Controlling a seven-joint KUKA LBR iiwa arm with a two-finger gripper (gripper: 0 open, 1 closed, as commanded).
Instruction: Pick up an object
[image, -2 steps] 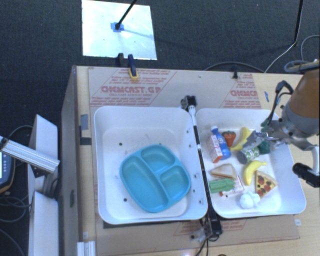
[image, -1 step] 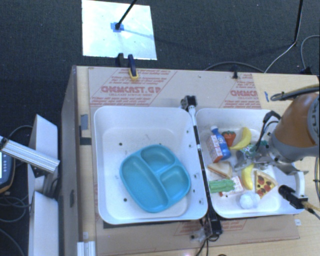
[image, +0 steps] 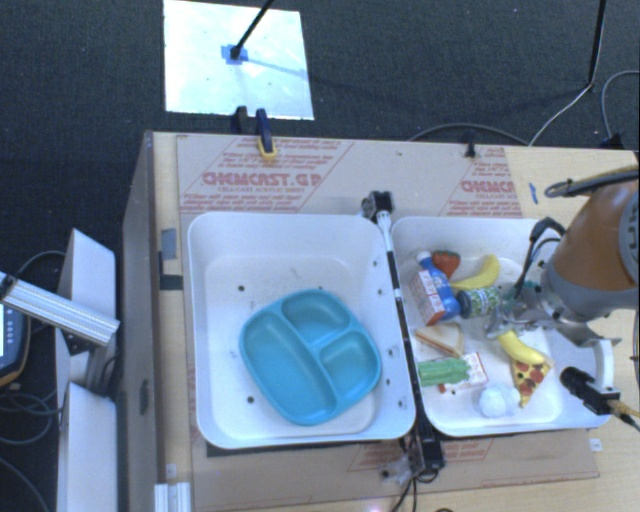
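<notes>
- The grey arm's gripper (image: 512, 312) hangs low in the right white bin (image: 455, 425); I cannot tell its state.
- A yellow plastic banana (image: 522, 347) lies just beneath and nearest; centre over it, descend straight.
- Avoid snagging the green-labelled clear bottle (image: 484, 300) just beside it.

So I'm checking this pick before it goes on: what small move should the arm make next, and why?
Probably a short descent straight down. The gripper sits low over the right bin, between the small bottle and a banana, crowded by another banana and the pizza slice. Nothing visibly sits between its fingers, so any sideways shift risks nudging neighbours.
</notes>
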